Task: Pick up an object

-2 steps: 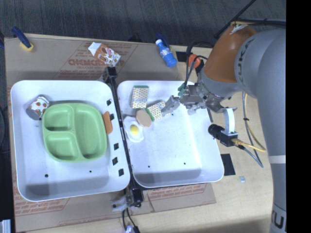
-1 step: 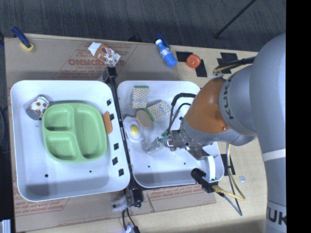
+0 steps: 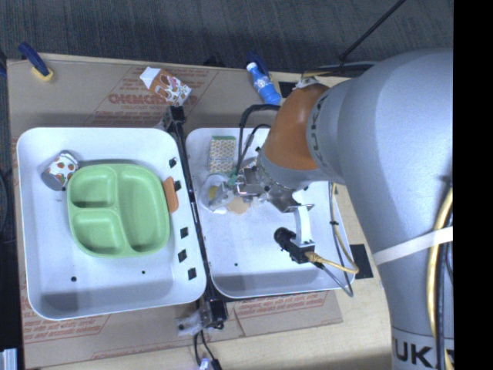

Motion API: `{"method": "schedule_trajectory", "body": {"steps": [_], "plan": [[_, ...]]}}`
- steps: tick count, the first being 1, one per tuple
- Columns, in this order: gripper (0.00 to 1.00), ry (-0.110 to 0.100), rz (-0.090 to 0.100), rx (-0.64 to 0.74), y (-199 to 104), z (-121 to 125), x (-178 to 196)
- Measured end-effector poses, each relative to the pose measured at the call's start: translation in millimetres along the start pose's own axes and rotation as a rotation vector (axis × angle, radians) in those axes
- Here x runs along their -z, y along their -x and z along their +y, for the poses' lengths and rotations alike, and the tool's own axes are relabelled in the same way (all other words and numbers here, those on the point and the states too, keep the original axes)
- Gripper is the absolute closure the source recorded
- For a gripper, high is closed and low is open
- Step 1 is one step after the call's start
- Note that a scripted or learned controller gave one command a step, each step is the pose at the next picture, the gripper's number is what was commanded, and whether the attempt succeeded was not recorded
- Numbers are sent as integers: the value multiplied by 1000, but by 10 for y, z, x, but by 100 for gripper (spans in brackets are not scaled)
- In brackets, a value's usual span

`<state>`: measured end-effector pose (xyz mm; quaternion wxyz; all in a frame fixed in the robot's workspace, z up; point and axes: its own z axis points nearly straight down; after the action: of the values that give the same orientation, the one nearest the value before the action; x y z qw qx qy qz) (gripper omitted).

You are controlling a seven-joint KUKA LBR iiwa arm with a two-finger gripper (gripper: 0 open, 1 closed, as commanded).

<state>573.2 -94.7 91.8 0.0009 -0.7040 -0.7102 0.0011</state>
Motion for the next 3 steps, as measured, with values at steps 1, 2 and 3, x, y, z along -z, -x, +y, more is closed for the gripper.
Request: {"method": "schedule_trajectory", "body": {"steps": [1, 2, 3], "plan": [[100, -1, 0, 2, 4, 4, 112], [100, 2, 0, -5, 409, -674, 1014], [100, 3, 0, -3, 661, -28, 1268]]}}
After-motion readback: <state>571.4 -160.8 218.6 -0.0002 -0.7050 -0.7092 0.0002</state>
